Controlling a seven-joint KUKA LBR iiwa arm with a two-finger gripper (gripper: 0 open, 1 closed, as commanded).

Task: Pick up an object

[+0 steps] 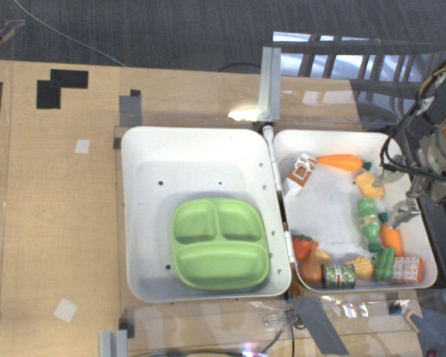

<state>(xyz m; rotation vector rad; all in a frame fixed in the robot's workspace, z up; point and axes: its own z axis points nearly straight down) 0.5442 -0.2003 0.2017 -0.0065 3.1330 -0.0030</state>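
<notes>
On the bench, the left bin (145, 199) holds a green divided tray (220, 244). Beside it, the right bin (323, 199) holds toy food: a carrot (340, 162), a carton (300, 172), corn (369, 185) and a can (339, 275). At its right rim, the hand (404, 213) hangs; whether it is open or closed cannot be told.

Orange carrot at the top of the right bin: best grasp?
Take the carrot across its thick middle, coming straight down. It lies flat, running left-right, with bare bin floor in front of it, so fingers probably fit front and back. The gripper is nearby.
</notes>
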